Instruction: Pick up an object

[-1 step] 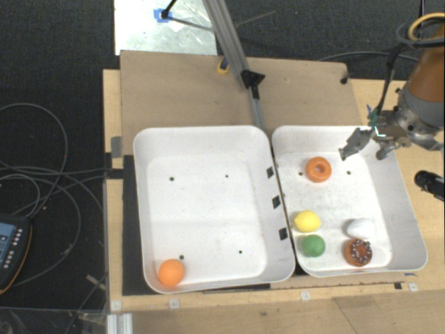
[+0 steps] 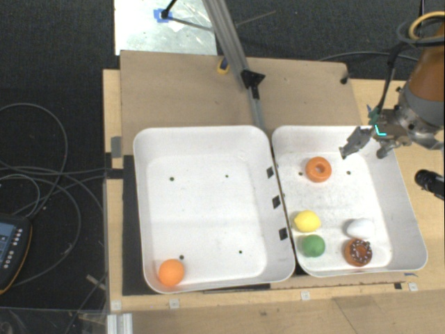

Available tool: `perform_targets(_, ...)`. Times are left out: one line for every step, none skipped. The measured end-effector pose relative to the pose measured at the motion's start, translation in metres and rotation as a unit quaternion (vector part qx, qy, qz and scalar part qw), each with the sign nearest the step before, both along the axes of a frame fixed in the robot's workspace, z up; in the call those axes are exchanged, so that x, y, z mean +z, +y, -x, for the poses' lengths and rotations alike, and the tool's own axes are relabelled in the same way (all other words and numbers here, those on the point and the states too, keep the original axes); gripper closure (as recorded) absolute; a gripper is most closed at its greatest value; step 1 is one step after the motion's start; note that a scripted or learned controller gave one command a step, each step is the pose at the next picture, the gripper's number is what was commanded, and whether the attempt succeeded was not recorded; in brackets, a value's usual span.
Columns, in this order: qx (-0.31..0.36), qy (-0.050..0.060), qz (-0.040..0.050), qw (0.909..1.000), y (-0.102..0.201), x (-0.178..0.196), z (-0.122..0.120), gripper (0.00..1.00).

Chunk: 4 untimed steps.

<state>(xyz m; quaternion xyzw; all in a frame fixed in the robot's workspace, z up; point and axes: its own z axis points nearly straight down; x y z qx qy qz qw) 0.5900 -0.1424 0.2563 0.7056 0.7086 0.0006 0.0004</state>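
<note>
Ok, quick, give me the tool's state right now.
Tool: it cannot be told whether it is open or closed; nothing shows in its grip. It is at the upper right of the right bin, near the orange ring.

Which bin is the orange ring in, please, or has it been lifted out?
In the right bin: the orange ring lies flat on its floor, apart from the gripper.

The ring (image 2: 318,169) lies in the right bin (image 2: 400,193), just left of the jaws. Four items cluster nearer the camera; a ball (image 2: 170,272) sits far left in the left bin (image 2: 201,141).
</note>
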Motion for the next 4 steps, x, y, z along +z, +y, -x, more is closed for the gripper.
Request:
perform_targets(-0.001,0.002,0.0,1.0,-0.001,-0.042,0.0,0.0)
perform_targets(-0.002,0.003,-0.0005,1.0,-0.001,-0.105,0.0,0.0)
perform_targets(-0.001,0.003,-0.0008,1.0,0.006,-0.164,0.006,0.0)
perform_targets(-0.002,-0.002,0.0003,1.0,0.005,-0.149,0.003,1.0)
